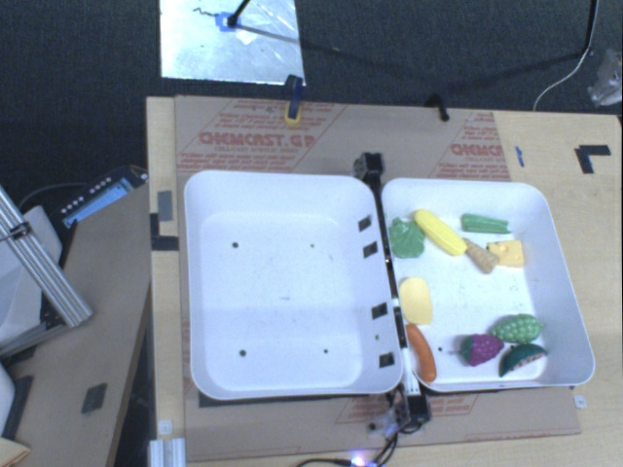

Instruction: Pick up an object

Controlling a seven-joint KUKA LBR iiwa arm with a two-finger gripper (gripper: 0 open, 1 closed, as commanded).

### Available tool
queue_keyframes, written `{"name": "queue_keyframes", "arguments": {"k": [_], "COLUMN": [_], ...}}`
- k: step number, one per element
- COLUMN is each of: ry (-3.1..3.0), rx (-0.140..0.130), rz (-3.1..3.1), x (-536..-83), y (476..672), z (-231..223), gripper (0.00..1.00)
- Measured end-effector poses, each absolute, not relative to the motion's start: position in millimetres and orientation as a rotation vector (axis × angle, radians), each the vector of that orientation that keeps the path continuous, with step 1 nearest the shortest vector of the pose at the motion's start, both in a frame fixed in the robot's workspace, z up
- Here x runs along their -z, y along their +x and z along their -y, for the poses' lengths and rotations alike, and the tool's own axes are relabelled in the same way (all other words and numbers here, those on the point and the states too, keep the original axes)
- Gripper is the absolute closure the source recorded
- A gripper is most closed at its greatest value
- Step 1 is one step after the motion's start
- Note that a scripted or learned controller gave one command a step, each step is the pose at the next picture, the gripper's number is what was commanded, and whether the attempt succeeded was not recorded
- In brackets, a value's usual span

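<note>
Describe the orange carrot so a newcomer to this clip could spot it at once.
Look in the right bin, the one holding toy food. Follow its left wall to the near corner: the carrot lies there, just below a pale yellow piece. It is the only slim orange item.

Arm clear of both bins (282,290)

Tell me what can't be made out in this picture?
- Small toy beside the cheese: too small and blurred to identify.
- Dark green piece in the right bin: kind unclear at this size.
- Device off the bench's left: blurred.
- Object at the top right: cut off by the edge.
</note>
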State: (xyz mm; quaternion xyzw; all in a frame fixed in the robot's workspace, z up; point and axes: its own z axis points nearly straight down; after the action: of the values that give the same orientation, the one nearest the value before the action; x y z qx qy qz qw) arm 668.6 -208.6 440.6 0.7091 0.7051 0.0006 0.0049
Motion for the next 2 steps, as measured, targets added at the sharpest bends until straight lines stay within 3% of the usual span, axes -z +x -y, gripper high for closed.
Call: {"name": "queue_keyframes", "arguments": {"k": [1,2], "ry": [2.219,2.216], "rx": [0.004,-0.005], "rz": [-2.233,-2.216], "x": [-333,-392], "y": [668.1,668.9], "z": [172,208], "gripper": [1.0,1.0]}}
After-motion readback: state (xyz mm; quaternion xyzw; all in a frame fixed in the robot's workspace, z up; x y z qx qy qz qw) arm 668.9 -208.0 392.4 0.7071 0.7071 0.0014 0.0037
